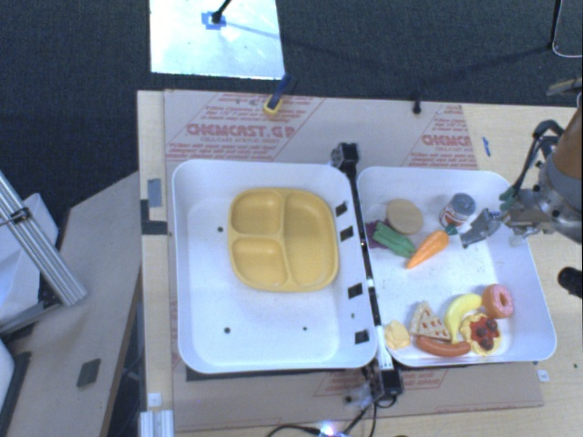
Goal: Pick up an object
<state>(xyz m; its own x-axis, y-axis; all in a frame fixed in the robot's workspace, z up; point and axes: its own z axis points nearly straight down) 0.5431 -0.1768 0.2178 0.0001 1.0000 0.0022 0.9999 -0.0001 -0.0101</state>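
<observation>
The right bin [524, 271] holds toy food. At its back lie a round tan bun [404, 216], a green vegetable piece [393, 240], an orange carrot [427, 248] and a small can [458, 210]. Near the front are a banana [462, 309], a pink donut [498, 300], a pizza slice [424, 320], a sausage [441, 345] and a yellow cheese cube [397, 335]. My gripper [501, 230] hangs over the bin's back right part, just right of the can and the carrot. Its fingers stand open with nothing between them.
The left bin [200, 326] carries a yellow divided plate [282, 239]. A black divider with clips [360, 244] runs between the bins. The grey arm [560, 185] comes in from the right edge. Cardboard [237, 130] lies under the bins.
</observation>
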